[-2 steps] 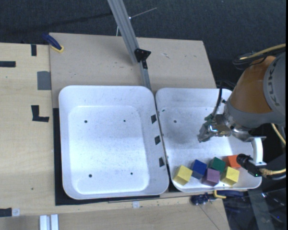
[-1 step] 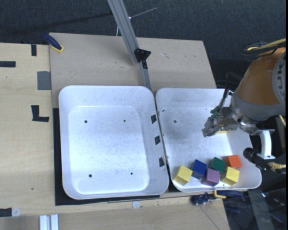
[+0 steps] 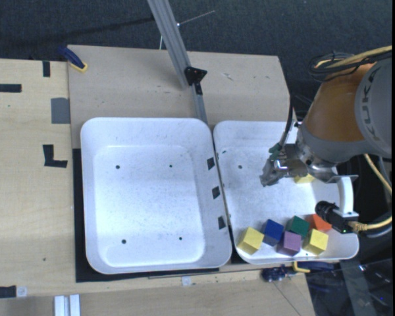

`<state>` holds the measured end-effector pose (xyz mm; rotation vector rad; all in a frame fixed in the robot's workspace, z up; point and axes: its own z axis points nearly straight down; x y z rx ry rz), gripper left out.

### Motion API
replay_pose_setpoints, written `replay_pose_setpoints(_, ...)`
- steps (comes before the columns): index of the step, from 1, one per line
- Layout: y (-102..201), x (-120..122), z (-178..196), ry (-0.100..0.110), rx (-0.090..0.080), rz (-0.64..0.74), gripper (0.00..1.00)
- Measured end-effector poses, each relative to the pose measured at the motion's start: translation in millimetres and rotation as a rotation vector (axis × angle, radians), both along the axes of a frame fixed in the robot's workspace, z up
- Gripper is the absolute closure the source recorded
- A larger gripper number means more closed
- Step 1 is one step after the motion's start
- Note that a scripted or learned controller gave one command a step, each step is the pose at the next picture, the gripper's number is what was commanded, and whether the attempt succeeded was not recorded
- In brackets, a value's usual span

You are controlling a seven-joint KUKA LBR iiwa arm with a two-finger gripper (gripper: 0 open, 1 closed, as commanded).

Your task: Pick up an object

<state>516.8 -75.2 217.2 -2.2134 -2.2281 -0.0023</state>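
Blocks cluster at the near edge of the right bin [image 3: 250,137]: yellow block [image 3: 251,240], blue block [image 3: 273,230], purple block [image 3: 291,241]. The tool [image 3: 274,171] hangs above them toward the bin's middle, so they lie nearer the camera; its grip state I cannot tell.

I see the gripper [image 3: 274,171] over the right bin [image 3: 250,143]. Yellow block [image 3: 252,239], blue block [image 3: 273,230] and purple block [image 3: 291,241] cluster at its near edge.
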Motion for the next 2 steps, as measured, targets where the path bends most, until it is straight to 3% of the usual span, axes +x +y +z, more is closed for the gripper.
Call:
replay_pose_setpoints(1,51.6,4.1,13.5,0.0,0.0,0.001,1.0)
replay_pose_setpoints(2,107.1,6.1,2.8,0.004,-0.001,0.0,1.0)
